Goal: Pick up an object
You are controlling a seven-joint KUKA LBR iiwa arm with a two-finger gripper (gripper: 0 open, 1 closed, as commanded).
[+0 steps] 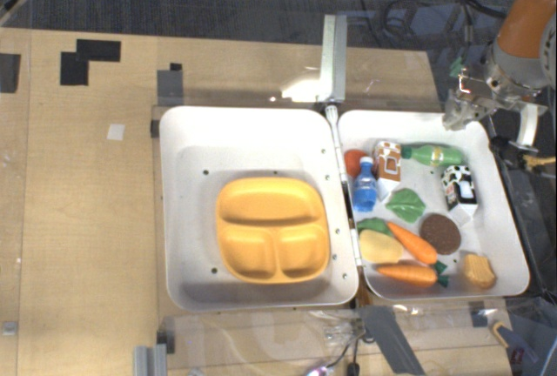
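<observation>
Yellow tray (272,226), orange carrots (412,242), green bottle (432,156), white bins (174,218).

No legible text on any object.

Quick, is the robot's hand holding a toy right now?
Gripper: above the right bin's far corner; holding anything, open or closed: cannot be told.

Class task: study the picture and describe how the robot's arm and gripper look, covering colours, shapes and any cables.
The arm enters at the upper right. Its rounded body carries a broad orange band, with grey metal below at the wrist. The gripper is a small, pale grey metal piece with a blurred, blocky shape. Dark cables lie bundled beside the arm on the dark floor.
</observation>
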